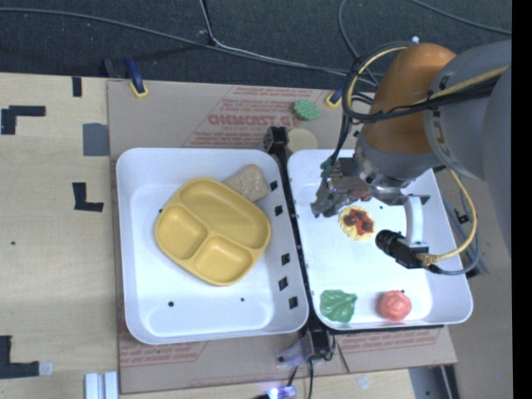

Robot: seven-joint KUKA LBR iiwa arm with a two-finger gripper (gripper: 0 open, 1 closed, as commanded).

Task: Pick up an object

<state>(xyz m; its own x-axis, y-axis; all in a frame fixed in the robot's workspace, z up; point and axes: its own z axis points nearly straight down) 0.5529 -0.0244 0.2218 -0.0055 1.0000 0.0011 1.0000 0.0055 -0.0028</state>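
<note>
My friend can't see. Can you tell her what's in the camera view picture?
A grey and orange robot arm reaches from the right, its claw low over the right bin, which holds a small pizza, a green toy and a red toy. The left bin holds a yellow tray and a tan piece.

Both white bins [133,223] look like smooth plastic with a slight sheen. The yellow divided tray [212,229] is matt plastic, and the tan chunk [249,183] at its 1 o'clock looks rough, kind of like bread. The bench board [241,115] is plain cardboard (red print on it). The arm's orange band [411,77] is glossy, and the red toy [394,305] is shiny.
</note>
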